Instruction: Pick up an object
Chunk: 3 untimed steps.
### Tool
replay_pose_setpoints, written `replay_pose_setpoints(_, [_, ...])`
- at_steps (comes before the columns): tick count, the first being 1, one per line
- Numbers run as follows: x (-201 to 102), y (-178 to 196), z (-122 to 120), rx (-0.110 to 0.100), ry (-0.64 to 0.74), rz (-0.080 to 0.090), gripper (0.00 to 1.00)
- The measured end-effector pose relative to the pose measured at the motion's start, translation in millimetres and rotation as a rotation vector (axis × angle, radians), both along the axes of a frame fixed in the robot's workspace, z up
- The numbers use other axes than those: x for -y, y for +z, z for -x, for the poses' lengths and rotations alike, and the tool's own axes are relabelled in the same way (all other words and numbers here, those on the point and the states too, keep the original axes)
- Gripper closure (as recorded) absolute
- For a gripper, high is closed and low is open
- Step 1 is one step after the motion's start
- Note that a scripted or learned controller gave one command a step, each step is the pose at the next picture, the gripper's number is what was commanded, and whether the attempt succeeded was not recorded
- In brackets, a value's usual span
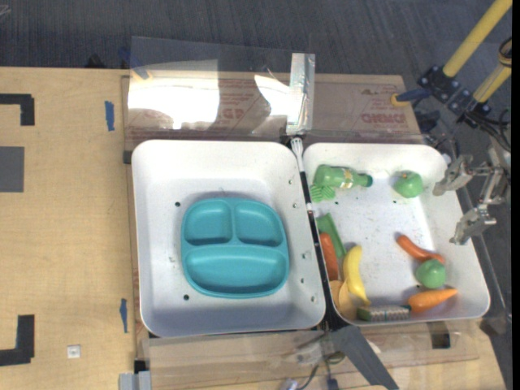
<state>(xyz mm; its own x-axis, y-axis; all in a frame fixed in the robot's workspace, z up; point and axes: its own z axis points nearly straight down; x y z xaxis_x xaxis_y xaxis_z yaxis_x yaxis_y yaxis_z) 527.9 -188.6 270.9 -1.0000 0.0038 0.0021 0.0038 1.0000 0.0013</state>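
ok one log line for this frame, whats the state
gripper: at right bin right rim, nothing held | banana: in right bin | teal plate: in left bin

We see an evenly lit scene from above, with strong white glare on the clear plastic sheet (215, 96) along the worktop's (65, 218) far edge. Shadows in the left bin (154, 177) are soft and faint, and the whole picture is slightly soft and grainy.
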Motion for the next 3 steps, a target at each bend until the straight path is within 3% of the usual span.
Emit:
replay_pose_setpoints(1, [-5.4, -147.6, 39.4, 0.001, 0.331, -0.002, 0.00])
replay_pose_setpoints(2, [-17.8, -180.6, 26.7, 0.029, 0.317, 0.008, 0.00])
replay_pose_setpoints(3, [-27.8, -181.5, 24.4, 0.015, 0.159, 0.009, 0.00])
